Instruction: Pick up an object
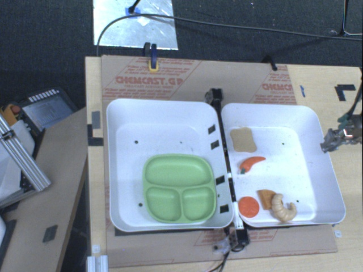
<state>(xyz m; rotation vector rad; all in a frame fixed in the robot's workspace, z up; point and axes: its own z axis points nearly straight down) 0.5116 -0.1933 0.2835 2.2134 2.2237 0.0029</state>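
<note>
The bench [317, 78] bears two white bins [164, 118] side by side.

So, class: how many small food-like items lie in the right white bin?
4: tan flat square at the back, orange-red chili-shaped piece mid-bin, round orange disc, beige curled piece in front.

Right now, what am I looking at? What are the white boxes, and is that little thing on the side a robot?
You are looking down from a camera fixed above a workbench. The two white boxes are shallow bins sitting side by side. The left bin holds a green plate with three sections. The right bin holds small toy-like things: a tan flat piece, an orange-red chili pepper shape, an orange-red round disc, a small orange piece and a pale curved piece touching it. The grey bit at the right edge is the robot's hand, just outside the right bin's rim. It is too small and blurry to tell if it is open. Nothing is seen in it. Its job is to pick something up.
</note>
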